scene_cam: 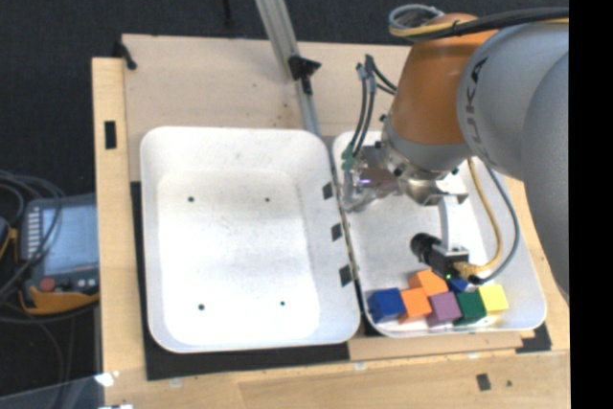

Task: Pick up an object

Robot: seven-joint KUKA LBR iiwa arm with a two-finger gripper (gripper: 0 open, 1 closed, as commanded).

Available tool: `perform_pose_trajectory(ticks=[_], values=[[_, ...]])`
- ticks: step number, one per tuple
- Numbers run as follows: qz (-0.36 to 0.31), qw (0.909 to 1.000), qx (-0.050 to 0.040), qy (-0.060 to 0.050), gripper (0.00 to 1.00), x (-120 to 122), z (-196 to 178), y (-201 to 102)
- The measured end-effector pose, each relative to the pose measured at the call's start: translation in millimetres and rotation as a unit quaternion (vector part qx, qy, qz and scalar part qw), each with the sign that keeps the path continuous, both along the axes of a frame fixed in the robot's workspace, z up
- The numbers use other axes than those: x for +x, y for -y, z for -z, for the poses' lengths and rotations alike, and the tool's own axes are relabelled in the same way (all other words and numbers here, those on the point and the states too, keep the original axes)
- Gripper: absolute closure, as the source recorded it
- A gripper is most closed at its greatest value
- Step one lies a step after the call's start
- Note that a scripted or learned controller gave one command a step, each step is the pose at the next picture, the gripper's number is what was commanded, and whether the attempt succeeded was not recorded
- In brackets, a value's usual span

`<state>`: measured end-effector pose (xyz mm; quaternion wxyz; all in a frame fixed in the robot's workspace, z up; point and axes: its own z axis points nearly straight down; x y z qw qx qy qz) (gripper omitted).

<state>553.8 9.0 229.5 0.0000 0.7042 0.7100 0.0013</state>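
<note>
Where walls meet, right bin's [522,254] blocks [441,302]

Matt white plastic bins [239,235] on bare wooden bench [192,81].

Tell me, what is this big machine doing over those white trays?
A grey and orange robot arm reaches in over the right bin, trying to pick something up. Small coloured blocks sit bunched in that bin's near corner: blue, orange, purple, green and yellow. The left bin sits beside it.
</note>
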Motion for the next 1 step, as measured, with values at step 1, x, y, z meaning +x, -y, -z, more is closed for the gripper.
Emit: perform_pose_trajectory(ticks=[1], values=[[0.000,1.0000,-0.0004,-0.001,1.00,16.4,7.6,-52.6]])
